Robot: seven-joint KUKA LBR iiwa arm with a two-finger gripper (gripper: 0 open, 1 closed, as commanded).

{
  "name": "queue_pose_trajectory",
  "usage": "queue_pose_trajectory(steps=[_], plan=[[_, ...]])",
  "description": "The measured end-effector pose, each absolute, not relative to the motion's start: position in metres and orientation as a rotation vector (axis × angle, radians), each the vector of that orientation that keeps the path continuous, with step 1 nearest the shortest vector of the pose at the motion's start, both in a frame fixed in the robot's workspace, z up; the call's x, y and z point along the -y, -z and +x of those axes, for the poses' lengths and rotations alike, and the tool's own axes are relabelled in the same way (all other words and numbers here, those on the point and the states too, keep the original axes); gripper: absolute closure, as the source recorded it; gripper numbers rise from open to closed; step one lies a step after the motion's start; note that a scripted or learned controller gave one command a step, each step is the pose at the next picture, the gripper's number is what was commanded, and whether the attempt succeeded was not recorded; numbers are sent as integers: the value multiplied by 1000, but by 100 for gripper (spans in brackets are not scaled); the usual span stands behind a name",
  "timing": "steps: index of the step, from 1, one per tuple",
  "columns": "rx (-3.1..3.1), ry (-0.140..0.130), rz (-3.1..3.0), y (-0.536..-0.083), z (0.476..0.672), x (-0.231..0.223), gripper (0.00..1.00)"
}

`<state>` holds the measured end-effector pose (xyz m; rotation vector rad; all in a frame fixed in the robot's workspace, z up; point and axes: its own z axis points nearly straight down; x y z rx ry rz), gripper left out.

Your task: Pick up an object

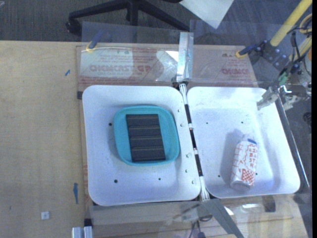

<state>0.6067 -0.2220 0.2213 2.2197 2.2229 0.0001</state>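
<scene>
Camera view looked down at a slant on a pale wooden counter (34, 133) bearing two shallow white bins side by side, both of smooth moulded plastic with rounded corners.

Nearest, toward the front of the right bin (277, 133), lay a small carton (244, 163): white with red lettering and a red check pattern, a blue mark at its far end, lying on its side with its long axis running roughly front to back. It touched nothing else in that bin.

In the left bin (94, 172), about its middle, sat a teal tray (119, 133), a glossy rounded square. On it rested a dark slab (145, 137), rectangular and ribbed into four crosswise bands.

Beyond the bins, clear plastic sheeting with reversed red print lay flat on the counter.

At the far right corner of the right bin, the hand (270, 97) showed as a pale metallic tip hanging over the bin's rim, well apart from the carton. Whether it was wide or narrow could not be told; nothing was seen in it.
</scene>
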Motion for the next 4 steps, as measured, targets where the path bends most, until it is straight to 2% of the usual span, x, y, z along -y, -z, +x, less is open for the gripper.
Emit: queue_pose_trajectory(steps=[1, 2, 3, 4], plan=[[-2223, 0, 2220, -221, 607, 222, 0], [-2314, -14, 2124, -101, 570, 216, 0], [-2468, -5, 1935, -88, 495, 198, 0], [-2489, -10, 1905, -89, 515, 128, 0]])
